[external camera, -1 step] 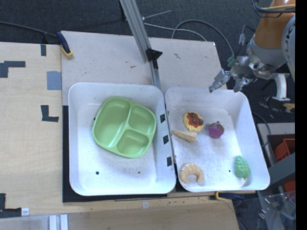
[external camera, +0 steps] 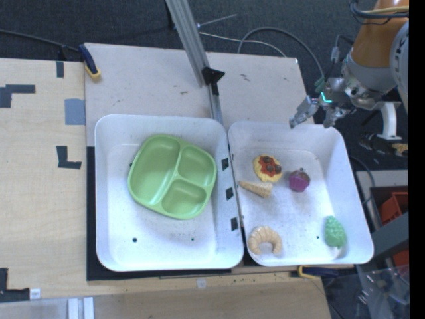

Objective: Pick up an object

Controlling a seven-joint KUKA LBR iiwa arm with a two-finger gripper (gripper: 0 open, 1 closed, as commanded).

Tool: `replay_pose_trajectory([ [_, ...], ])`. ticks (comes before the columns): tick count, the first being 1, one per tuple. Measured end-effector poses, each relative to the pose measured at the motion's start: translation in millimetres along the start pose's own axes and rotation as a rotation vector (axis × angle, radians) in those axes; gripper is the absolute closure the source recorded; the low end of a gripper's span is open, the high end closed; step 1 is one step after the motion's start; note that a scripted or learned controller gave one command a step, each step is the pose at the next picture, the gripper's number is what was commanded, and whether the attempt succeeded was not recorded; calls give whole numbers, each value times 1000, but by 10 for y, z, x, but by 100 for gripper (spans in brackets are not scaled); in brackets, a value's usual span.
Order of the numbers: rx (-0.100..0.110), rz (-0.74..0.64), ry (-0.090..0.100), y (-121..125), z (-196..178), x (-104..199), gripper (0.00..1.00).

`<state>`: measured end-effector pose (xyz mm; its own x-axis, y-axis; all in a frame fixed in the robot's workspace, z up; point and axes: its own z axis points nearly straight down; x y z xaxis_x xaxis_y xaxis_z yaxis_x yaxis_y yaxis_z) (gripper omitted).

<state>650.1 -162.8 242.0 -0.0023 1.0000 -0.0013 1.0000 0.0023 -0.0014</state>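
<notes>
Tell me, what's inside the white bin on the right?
Five toy foods lie in the right bin: a small pizza, a purple fruit, a cone, a croissant and a green piece. Whatever lies under them is covered.

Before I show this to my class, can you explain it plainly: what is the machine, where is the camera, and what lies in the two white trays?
One camera looks down at a slant on the bench. The machine is a grey and orange robot arm reaching in from the right; its claw hangs above the right bin's far corner, holding nothing. That bin holds toy foods: a small pizza, a purple piece, a cone, a croissant and a green piece. The left bin holds a green divided plate.
</notes>
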Motion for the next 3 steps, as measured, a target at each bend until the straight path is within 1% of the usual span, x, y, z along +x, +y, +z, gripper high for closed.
replay_pose_trajectory([
  [1, 5, 0, 1, -84, 471, 17, 0],
  [2, 6, 0, 2, -103, 1059, 120, 0],
  [3, -5, 1, 1, -88, 1520, 125, 0],
])
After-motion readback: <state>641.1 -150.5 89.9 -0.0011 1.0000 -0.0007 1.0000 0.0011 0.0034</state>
